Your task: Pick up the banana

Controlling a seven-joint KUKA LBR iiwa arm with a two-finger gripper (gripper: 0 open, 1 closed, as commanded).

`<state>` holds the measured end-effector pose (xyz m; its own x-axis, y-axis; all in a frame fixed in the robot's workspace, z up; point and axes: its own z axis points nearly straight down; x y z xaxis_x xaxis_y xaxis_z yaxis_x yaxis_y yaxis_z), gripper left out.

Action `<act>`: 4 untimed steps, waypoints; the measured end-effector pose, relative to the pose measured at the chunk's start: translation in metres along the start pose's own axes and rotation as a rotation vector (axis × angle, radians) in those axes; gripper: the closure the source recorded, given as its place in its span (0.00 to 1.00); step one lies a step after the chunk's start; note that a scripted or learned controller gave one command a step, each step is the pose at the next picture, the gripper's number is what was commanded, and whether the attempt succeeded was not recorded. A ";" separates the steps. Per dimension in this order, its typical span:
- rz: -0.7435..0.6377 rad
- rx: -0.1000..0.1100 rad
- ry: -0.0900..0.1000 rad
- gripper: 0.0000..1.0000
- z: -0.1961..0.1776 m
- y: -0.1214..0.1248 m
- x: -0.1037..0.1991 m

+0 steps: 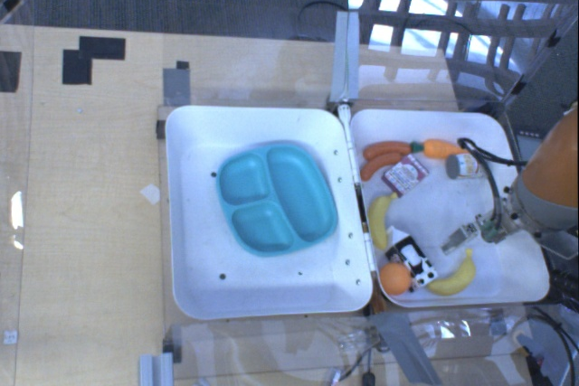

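I see two white bins side by side on the table [90, 221]. The left bin [190, 267] holds a blue divided plate [276, 199] with three compartments, lying about in the bin's middle.

The right bin [525, 285] carries the clutter. Along its far edge: two sausages [384, 158] stacked close together, and a carrot [441, 148] just right of them. A small reddish packet [406, 174] sits below the sausages.

I count two bananas. One banana [455, 277] lies near the bin's front edge, curved, tips up. A second, paler banana [379, 221] lies against the bin's left wall. Between them at the front left: an orange [394, 277] touching a small black-and-white object [414, 259] that I cannot identify.

The arm [552, 176] enters from the right, orange band showing. The jaws [463, 234] hang above the bin floor, just beyond and slightly above the front banana, apart from it. Nothing sits between them. I cannot tell from this view whether they are spread or pressed together.
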<state>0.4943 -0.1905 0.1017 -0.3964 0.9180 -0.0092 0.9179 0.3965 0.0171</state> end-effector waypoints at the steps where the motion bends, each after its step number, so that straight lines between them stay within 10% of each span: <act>1: -0.021 0.010 0.003 0.00 -0.095 0.015 0.011; 2: -0.177 0.010 0.005 0.00 -0.112 0.045 0.011; 3: -0.287 0.006 -0.001 0.00 0.012 -0.010 -0.015; 4: -0.288 -0.002 -0.006 1.00 0.000 -0.006 -0.015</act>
<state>0.4947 -0.2061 0.1020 -0.6408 0.7674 -0.0196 0.7673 0.6411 0.0144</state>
